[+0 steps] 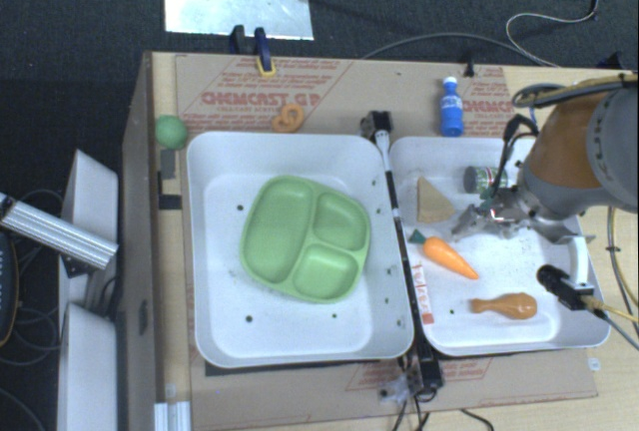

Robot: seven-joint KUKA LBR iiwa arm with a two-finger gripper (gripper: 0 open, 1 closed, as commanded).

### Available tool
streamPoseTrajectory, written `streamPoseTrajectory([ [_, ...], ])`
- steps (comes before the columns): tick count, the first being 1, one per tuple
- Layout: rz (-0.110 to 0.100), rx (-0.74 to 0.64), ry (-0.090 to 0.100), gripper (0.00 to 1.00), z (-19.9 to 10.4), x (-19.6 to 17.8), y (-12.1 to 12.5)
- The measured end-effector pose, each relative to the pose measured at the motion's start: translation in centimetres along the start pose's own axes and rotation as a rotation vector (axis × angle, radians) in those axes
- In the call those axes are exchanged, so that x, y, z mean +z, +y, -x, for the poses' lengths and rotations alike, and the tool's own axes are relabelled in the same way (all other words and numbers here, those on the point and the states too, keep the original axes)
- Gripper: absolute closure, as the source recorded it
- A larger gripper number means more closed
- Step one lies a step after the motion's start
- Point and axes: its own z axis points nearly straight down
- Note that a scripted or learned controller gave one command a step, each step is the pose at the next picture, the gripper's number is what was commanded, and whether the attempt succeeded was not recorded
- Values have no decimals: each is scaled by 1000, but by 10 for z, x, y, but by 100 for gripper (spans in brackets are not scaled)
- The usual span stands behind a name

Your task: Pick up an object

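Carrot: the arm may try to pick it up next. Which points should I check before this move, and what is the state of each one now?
1. Carrot lies flat in the bin with nothing on top of it: ok.
2. Gripper is right over the carrot: not ok. It hangs further back in the bin, beside the wedge.
3. Wedge and drumstick lie apart from the carrot: ok.
4. Gripper carries nothing: cannot tell.
5. Room between the carrot's green end and the bin wall: cannot tell; the end lies close to the wall.
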Motion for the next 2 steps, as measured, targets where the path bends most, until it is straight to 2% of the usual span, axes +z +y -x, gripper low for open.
streamPoseTrajectory([
  [1, -24, 8, -1, 0, 18, 5, 77],
  [2, -3, -2, 0, 0, 22, 2, 99],
])
